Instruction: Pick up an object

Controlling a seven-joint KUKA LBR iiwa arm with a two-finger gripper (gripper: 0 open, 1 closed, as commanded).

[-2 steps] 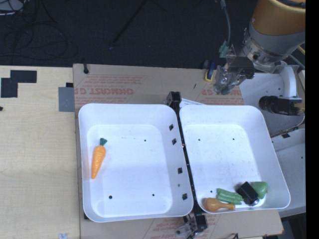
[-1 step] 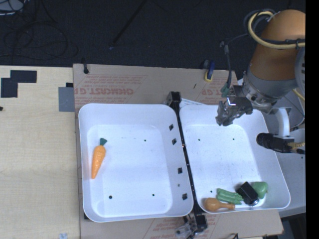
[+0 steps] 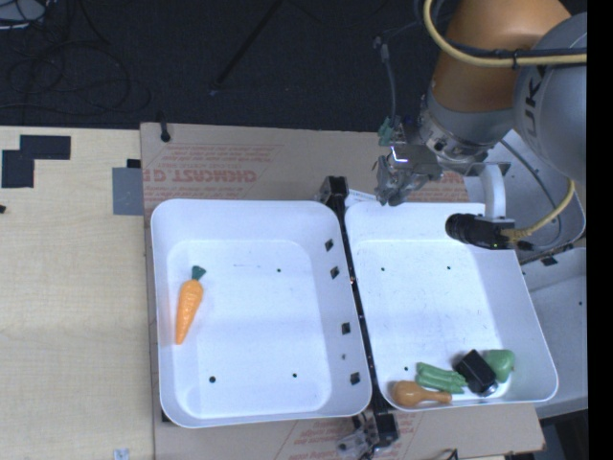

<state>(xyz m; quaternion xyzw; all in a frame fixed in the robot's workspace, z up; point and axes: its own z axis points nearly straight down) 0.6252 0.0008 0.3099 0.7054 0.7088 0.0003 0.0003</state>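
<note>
The gripper (image 3: 395, 190) sits at the far edge of the right bin (image 3: 536, 333), just beside the divider between the two bins, above the rim rather than down in the tray. Whether it is wide or narrow cannot be told; nothing shows in its grasp.

The right bin floor directly below and in front of the gripper is bare white. Its contents are crowded into the near corner: a green bean pod (image 3: 441, 378), a black block (image 3: 475, 370), a green piece (image 3: 500, 360) against the near-right wall, and an orange-tan gourd-shaped piece (image 3: 419, 394) touching the near rim. These four lie close together, some touching.

The left bin (image 3: 163, 257) holds one orange carrot (image 3: 189, 305), green top pointing away, near the left wall, with open floor on its right.

The arm (image 3: 498, 46) enters from the upper right, its orange band above the grey wrist, angled down and leftward toward the bin edge.
</note>
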